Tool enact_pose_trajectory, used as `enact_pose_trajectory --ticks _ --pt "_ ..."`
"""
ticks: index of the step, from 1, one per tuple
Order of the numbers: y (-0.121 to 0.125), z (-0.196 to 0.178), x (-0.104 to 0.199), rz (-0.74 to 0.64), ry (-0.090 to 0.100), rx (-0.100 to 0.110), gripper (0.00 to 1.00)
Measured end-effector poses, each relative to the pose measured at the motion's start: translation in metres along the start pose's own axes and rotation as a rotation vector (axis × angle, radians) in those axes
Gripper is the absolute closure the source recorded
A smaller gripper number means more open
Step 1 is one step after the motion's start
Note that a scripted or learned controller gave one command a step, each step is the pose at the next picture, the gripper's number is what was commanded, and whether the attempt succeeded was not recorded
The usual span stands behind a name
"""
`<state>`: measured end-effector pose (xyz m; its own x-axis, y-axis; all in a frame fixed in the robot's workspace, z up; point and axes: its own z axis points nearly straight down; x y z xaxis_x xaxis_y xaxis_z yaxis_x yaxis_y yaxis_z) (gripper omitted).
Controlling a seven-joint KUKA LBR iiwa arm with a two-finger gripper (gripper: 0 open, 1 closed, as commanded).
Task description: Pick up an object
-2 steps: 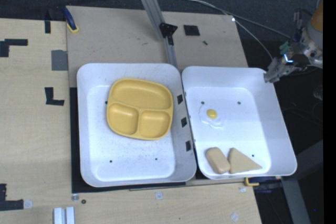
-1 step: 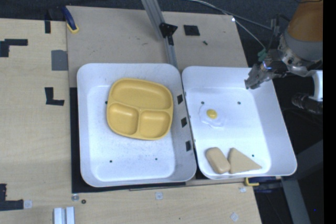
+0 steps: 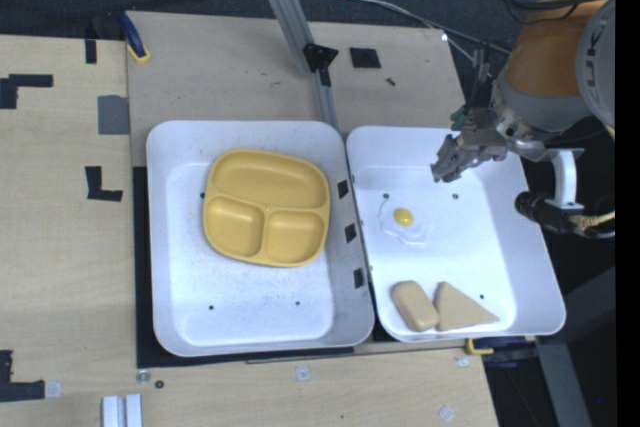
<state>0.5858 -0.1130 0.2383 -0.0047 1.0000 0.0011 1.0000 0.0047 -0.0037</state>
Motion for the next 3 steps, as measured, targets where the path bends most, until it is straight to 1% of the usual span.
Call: enact_pose_trajectory --ticks 2,3 --pt "-0.034 0.021 0.114 -0.001 0.000 0.001 1.00" --pt "-0.044 0.024 0.157 0.000 0.000 0.000 1.00"
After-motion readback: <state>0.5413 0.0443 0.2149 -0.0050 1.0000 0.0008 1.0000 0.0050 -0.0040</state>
